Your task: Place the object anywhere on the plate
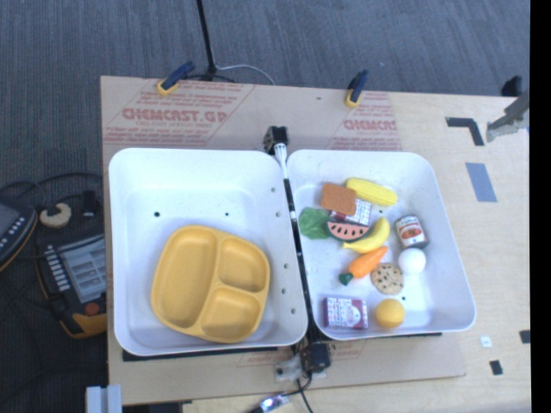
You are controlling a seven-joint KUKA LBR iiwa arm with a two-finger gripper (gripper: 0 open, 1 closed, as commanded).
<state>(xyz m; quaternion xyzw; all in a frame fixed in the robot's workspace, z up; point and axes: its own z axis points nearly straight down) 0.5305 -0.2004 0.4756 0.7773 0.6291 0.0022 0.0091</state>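
A yellow plate (210, 282) with three compartments lies in the left bin (138, 179), toward its front, and nothing rests on it. The right bin (448, 231) holds several toy foods: a corn cob (372, 191), a brown cracker (338, 199), a watermelon slice (349, 229), a banana (370, 237), a green leaf (312, 223), a carrot (365, 263), a small can (410, 230), a white egg (412, 261), a cookie (387, 278), an orange (390, 313) and a red carton (345, 312). A grey tip of my gripper (510, 123) pokes in at the right edge, well above and right of the bins.
Both bins sit side by side on a cardboard-covered bench, joined by a narrow seam (293, 231). Two clamps (176, 77) (355, 89) hold the board at the back. A black pole (203, 24) rises behind the left bin. Cables and a controller (73, 269) lie on the floor to the left.
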